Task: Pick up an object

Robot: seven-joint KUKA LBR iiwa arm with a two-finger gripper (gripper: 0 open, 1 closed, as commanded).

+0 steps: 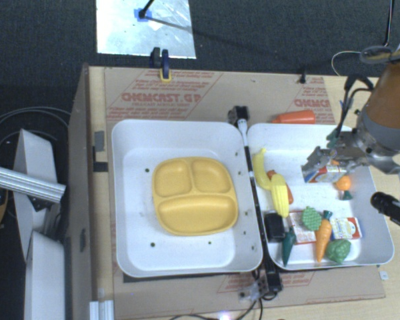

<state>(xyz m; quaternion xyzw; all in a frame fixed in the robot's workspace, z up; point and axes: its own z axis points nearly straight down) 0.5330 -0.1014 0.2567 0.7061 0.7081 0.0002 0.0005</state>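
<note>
left shallow white bin [130, 199]: yellow three-compartment plastic plate [194, 195] | right shallow white bin [380, 245]: yellow toy banana [259, 167], yellow toy corn cob [279, 194], orange toy carrot [323, 237], green toy broccoli [339, 249] | gripper [318, 160] low over right bin

I see the pickable toys all lying in the right bin [387, 249]. A yellow banana [259, 168] lies along its left wall, a yellow corn cob [279, 194] just below it over something red. Near the front lie a bumpy green piece [311, 218], an orange carrot [323, 238], a green broccoli-like lump [339, 249] and a small white carton [347, 228]. A small orange fruit [344, 183] sits further right.
</note>
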